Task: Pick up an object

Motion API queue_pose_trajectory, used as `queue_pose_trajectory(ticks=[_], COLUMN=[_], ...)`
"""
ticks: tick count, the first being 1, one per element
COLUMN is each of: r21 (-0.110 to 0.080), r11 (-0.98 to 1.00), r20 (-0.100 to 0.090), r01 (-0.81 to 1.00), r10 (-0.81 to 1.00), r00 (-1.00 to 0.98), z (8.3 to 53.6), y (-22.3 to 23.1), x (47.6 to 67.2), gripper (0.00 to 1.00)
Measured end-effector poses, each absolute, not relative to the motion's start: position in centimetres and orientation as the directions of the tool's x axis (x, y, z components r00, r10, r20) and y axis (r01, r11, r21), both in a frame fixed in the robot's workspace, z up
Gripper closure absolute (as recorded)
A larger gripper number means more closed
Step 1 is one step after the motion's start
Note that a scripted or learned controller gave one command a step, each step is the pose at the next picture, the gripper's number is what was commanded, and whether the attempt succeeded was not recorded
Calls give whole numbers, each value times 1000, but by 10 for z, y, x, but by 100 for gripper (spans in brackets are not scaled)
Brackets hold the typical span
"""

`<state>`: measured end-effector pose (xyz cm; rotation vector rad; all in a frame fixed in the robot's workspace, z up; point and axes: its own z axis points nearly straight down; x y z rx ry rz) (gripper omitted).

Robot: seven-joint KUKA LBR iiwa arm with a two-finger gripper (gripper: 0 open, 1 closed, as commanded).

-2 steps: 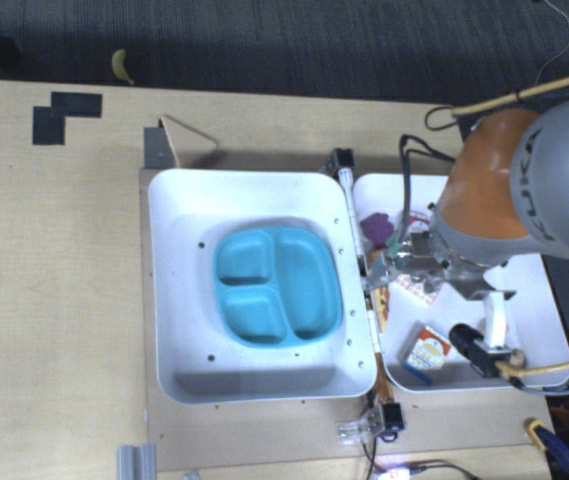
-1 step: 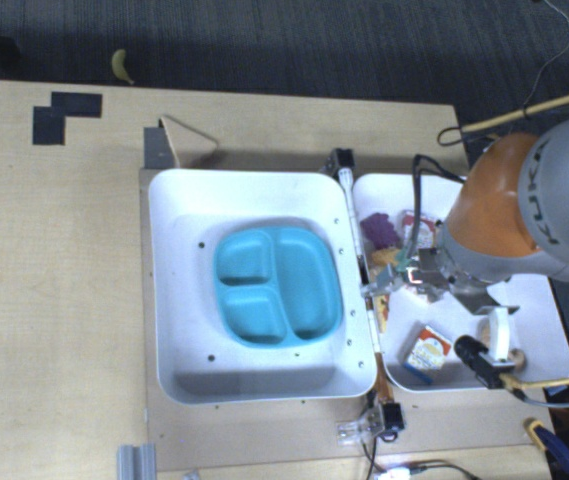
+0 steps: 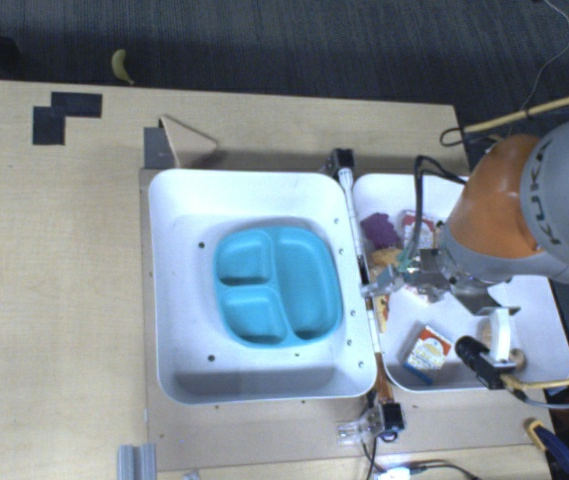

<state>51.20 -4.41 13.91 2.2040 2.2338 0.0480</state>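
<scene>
Stuff to grab is all in the right bin (image 3: 539,298) — a purple object (image 3: 380,231) near its far-left corner, some yellowish bits (image 3: 388,259) just below that, and a small red-and-white box (image 3: 427,351) near the front edge. The tool (image 3: 396,276) hangs low over the yellowish bits by the bin's left wall, can't tell what it's doing there. Left of that bin sits the other white bin (image 3: 174,268) with a blue divided tray (image 3: 276,285) in it.
</scene>
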Motion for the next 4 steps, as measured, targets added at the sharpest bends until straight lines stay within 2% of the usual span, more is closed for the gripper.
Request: queue_pose_trajectory(ticks=[3, 4], r21=[25, 20], r11=[14, 36], r20=[20, 47], r01=[1000, 999], r10=[1000, 998], r00=[-14, -37], z=[138, 147], y=[-45, -29], x=[512, 514], gripper=[0, 100])
